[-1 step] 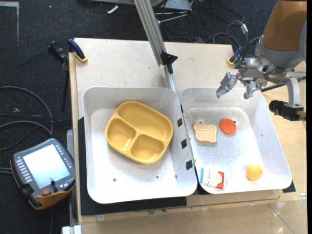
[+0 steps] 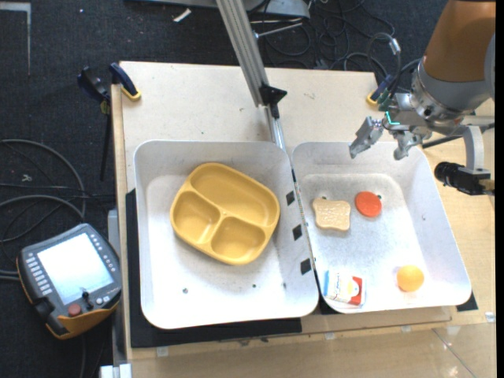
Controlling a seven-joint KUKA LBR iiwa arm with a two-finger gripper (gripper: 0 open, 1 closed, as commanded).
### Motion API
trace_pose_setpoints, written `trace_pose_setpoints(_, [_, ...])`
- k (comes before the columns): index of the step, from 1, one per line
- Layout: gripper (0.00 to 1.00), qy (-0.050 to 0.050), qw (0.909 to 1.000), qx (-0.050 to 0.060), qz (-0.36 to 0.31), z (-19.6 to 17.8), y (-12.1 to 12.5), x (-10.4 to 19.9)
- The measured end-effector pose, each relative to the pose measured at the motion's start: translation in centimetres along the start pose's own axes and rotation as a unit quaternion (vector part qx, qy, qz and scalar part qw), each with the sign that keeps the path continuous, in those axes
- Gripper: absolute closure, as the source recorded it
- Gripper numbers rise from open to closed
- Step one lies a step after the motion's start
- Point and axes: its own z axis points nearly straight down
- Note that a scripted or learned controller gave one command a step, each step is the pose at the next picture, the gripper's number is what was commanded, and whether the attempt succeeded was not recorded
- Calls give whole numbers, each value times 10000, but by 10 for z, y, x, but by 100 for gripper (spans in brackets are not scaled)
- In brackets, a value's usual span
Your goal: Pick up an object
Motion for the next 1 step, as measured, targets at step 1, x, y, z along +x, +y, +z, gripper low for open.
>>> trace_pose_setpoints(1, [0,-2,10000,22,10,43,0,1])
